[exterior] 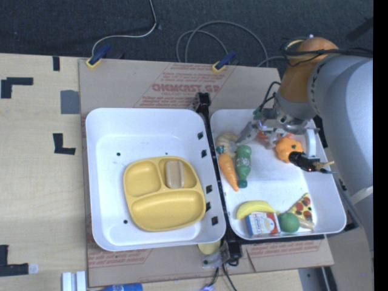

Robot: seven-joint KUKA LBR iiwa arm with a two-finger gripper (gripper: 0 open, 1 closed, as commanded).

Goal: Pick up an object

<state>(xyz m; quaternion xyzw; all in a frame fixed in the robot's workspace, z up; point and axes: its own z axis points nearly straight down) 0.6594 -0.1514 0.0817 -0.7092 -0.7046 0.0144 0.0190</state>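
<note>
Arm (339, 96): grey with the orange band, comes in from the right and bends down over the far right part of the right bin.
Gripper (276, 129): sits low over the far end of the right bin (273, 187), right next to the orange fruit; can't tell what the jaws are doing, the wrist hardware hides them, and nothing is visibly held.
Orange fruit (287, 148): near the bin's far right corner, just beside the gripper, partly tucked under the black bits of the wrist.
Green bottle (243, 165): lying roughly in the middle of the left half of that bin, cap pointing to the far edge.
Carrot (228, 170): touching the bottle's left side, close along the bin's left wall.
Pale item (225, 141): by the far left corner, too blurry to name.
Banana (255, 208): toward the near edge, just above the small carton.
Carton (262, 224): on the near edge, green ball (289, 222) right beside it.
Pizza slice (301, 208): near right corner, next to the green ball.
Left bin (103, 162): holds a yellow divided plate (163, 194) with a tan piece (175, 174) in its far right compartment.
</note>
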